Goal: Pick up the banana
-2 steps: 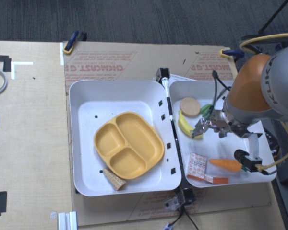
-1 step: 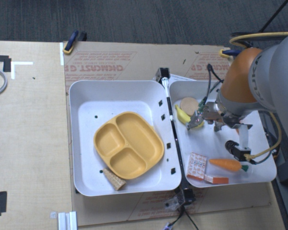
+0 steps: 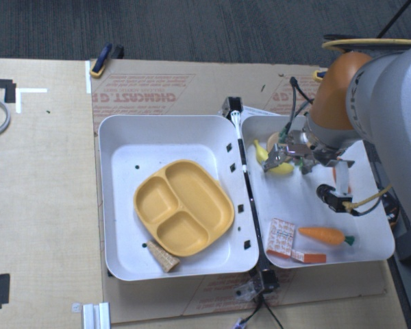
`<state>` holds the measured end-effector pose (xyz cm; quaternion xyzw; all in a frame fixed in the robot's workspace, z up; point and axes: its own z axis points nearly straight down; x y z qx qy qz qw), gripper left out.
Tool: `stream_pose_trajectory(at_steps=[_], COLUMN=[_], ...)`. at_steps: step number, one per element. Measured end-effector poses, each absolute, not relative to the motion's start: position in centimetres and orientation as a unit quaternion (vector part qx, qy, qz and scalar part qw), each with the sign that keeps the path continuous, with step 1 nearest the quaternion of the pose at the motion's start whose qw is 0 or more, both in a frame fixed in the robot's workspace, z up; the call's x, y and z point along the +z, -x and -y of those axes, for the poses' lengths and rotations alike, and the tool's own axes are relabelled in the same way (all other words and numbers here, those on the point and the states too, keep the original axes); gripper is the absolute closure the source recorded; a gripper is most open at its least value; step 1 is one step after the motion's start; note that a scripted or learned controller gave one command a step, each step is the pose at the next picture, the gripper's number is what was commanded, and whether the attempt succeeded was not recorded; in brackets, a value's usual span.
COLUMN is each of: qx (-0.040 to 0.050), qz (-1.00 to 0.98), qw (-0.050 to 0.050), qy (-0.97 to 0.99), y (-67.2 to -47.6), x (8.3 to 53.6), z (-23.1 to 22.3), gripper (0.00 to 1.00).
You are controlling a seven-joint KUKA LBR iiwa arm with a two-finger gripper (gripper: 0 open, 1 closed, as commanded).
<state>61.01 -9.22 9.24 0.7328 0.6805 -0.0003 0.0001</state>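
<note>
The light is bright and even, and it seems to come from above. The two white bins (image 3: 109, 204) look very bright, almost washed out on their floors, with little glare. Shadows are soft and short: a faint one lies under the yellow plate (image 3: 183, 206), and a darker one under the arm (image 3: 370, 88). The picture is a little soft, and small details are slightly blurred. The dark floor (image 3: 205, 12) at the top stays dim.
</note>
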Motion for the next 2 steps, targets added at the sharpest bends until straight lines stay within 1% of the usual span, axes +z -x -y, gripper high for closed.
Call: stream_pose_trajectory(at_steps=[1, 2], qx=[-0.0007, -0.0007], qz=[-0.681, -0.681], qw=[0.0, 0.0], qy=[-0.732, -0.732], y=[-61.02, -61.02], x=[10.2, 10.2], z=[9.26, 9.26], gripper=[1.0, 0.0])
